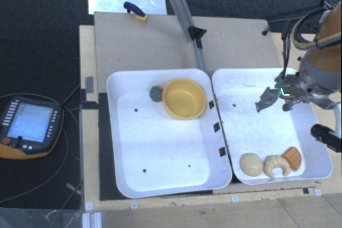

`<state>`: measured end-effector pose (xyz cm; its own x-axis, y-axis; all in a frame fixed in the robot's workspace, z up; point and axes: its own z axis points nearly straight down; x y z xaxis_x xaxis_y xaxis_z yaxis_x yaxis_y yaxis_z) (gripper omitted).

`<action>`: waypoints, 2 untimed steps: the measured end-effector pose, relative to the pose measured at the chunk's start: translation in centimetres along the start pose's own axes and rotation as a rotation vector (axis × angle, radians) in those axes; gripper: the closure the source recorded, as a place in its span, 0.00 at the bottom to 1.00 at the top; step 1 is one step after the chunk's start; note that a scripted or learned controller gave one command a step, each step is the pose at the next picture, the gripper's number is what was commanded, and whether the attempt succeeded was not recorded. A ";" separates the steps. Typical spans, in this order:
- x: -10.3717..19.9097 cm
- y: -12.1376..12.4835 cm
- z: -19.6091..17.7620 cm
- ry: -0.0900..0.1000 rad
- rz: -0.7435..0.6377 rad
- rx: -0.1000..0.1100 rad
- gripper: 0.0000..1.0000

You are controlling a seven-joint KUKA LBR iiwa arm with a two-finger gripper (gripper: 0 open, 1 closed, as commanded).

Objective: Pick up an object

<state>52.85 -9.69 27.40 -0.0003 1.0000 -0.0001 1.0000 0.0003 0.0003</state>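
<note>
Looks like the approach step, nothing picked up yet. The gripper [273, 100] is seen hanging over the upper part of the right bin [251, 131], jaws spread apart with nothing between them. The likely targets are parked along that bin's near edge: a pale round bun [251, 164], a croissant [277, 166] just beside it, and an orange waffle-ish piece [292, 157] touching the croissant. A yellow bowl [184, 98] and a small teal ball [155, 94] are left in the other bin. Next, the arm probably needs to be brought toward that near edge and lowered over one item.
</note>
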 end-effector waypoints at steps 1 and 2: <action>0.0 0.0 0.0 0.000 0.000 0.000 0.00; 0.3 0.9 5.1 0.000 0.000 0.003 0.00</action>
<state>53.77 -9.39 22.28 -0.0005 1.0000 0.0002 1.0000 0.0005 -0.0030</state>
